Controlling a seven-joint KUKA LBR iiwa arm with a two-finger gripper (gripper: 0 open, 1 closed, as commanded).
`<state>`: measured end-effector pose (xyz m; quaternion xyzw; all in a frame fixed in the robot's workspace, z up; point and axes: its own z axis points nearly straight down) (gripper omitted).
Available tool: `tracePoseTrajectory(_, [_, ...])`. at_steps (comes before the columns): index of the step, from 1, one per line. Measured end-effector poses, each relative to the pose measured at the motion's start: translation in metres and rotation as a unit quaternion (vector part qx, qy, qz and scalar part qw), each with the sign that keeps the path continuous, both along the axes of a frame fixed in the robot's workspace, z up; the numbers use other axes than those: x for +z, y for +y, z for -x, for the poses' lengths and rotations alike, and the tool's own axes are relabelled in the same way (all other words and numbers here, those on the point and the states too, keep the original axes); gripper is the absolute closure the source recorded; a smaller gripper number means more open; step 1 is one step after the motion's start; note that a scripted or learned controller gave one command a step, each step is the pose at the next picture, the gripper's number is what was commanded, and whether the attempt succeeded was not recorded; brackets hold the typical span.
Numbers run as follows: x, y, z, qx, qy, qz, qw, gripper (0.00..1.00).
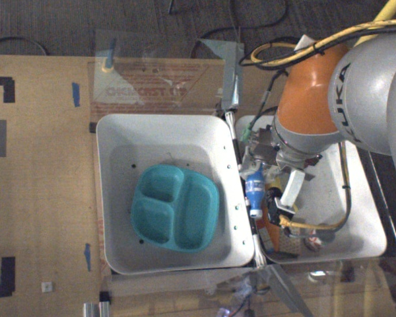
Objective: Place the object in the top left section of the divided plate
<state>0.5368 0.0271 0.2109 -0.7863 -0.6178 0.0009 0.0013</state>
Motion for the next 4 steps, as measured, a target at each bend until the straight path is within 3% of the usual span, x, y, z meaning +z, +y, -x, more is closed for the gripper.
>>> tracePoseTrajectory(1, [-0.019, 0.047, -0.026, 0.068, -0.002, 0.0004, 0.9977, 1.00])
tracePoseTrajectory(2, [-0.054, 0.097, 0.000, 0.053, 0.000, 0.0002, 0.9986, 1.00])
tracePoseTrajectory(3, [-0.027, 0.153, 0.050, 0.070, 0.001, 0.0001, 0.9976, 1.00])
tracePoseTrajectory(4, [-0.108, 0.087, 0.050, 0.104, -0.015, -0.0051, 0.9944, 1.00])
